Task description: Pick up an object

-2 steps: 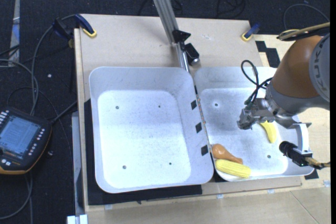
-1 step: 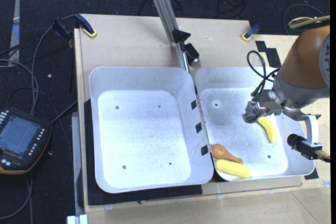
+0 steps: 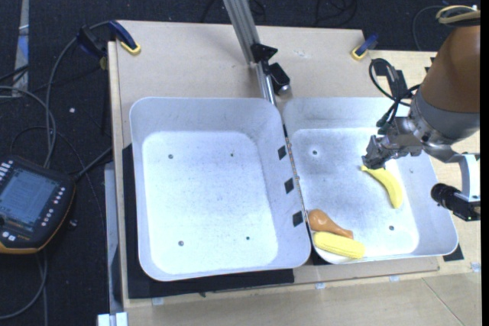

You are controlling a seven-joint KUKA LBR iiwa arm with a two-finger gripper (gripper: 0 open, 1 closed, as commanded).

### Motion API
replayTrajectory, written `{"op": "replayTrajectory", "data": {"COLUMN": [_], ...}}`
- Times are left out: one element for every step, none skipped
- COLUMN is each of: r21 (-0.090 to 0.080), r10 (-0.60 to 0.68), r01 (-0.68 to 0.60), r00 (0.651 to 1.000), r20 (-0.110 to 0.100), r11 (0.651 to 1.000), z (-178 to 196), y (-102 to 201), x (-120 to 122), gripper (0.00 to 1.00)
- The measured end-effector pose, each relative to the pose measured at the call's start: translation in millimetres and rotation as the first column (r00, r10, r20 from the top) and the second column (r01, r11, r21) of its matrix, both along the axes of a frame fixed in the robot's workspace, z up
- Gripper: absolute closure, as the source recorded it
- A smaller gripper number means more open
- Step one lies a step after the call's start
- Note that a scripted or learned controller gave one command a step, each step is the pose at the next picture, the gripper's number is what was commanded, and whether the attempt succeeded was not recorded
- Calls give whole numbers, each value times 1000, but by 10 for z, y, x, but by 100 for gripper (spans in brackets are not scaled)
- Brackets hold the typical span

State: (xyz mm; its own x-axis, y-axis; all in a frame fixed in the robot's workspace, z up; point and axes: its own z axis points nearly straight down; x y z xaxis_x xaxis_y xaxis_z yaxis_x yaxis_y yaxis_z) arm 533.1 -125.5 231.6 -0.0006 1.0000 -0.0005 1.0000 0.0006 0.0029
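Just curved yellow banana (image 3: 386, 185) under dark tool (image 3: 374, 158), rt bin (image 3: 435, 237).

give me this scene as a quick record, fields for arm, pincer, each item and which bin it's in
arm: grey arm with orange band, reaching in from the view's right
pincer: dark two-finger pincer, over the right bin, at the upper end of the banana
right bin: shallow white right bin, holds three items
item 1: curved yellow banana, right of centre
item 2: yellow corn cob, near front edge
item 3: orange-brown pear-shaped object, touching the corn cob
left bin: shallow white left bin
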Motion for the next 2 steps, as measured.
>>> {"op": "replayTrajectory", "data": {"r21": [1, 1], "r10": [3, 3], "r01": [-3, -3], "r00": [1000, 1000], "r20": [-2, -3], "r11": [1000, 1000], "z": [77, -15], "y": [476, 935], "x": [-51, -54], "gripper": [100, 100]}}
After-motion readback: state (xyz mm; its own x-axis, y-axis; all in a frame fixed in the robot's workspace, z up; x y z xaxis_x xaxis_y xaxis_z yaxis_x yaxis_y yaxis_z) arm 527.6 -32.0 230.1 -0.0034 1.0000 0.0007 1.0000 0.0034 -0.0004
